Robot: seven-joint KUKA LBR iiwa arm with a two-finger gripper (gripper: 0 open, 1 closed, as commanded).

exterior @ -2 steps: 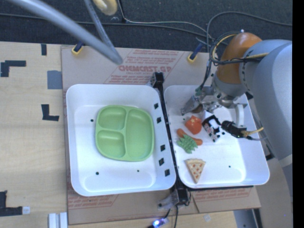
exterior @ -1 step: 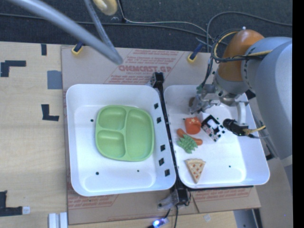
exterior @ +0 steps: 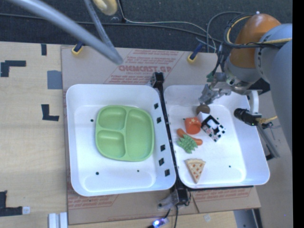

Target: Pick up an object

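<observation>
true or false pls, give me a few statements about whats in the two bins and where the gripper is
1. The green tray lies in the left bin. True.
2. The pizza slice sits on the green tray. False: it lies in the right bin, near the front.
3. The gripper is over the right bin. True.
4. The carrot lies in the left bin. False: it is in the right bin, below the tomato.
5. The black-and-white cube is right of the tomato. True.

— Position of the arm (exterior: 266,42)?
— Reaching in from the right, orange band up, wrist bent downward.
— And the gripper (exterior: 205,100)?
— Low, pointing down and leftward.
</observation>
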